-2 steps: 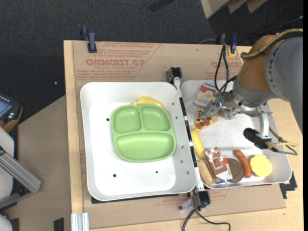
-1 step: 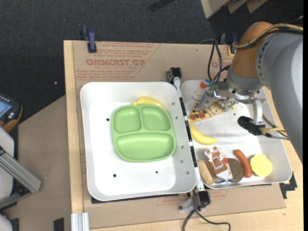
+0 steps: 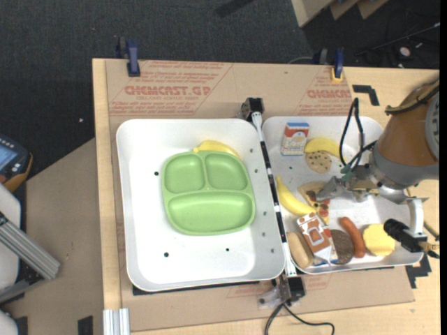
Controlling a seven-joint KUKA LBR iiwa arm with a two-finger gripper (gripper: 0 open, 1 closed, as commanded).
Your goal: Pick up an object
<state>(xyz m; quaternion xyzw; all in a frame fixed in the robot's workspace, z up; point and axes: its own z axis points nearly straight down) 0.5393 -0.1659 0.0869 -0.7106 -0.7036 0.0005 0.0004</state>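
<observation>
**A:** ok going left to right, what's on the bench? I see the left bin [image 3: 140, 257] with a green divided plate [image 3: 207, 191] sitting in the middle of it.

**B:** yep, and a bit of something yellow [image 3: 215, 146] pokes out from behind the plate's far edge, touching it. Can't tell what it is.

**A:** then the right bin [image 3: 279, 128] is the crowded one. Banana [image 3: 291, 198] lies along its left wall, and near the front there's a bun-looking thing [image 3: 299, 250], a red and white packet [image 3: 316, 232] and a dark brown patty [image 3: 342, 245] all bunched together.

**B:** far side has a small carton [image 3: 295, 137], a cookie [image 3: 319, 160] and a yellow piece [image 3: 323, 145] just behind the cookie. Hot dog [image 3: 353, 235] and a yellow lemon-ish thing [image 3: 379, 239] at the front right.

**A:** and the gripper [image 3: 334, 187]?

**B:** it's low in the middle of the right bin, just right of the banana, above a little reddish item [image 3: 313, 192]. Arm and cables cover that side. Honestly can't tell how the gripper is set, and I don't see anything held.
</observation>
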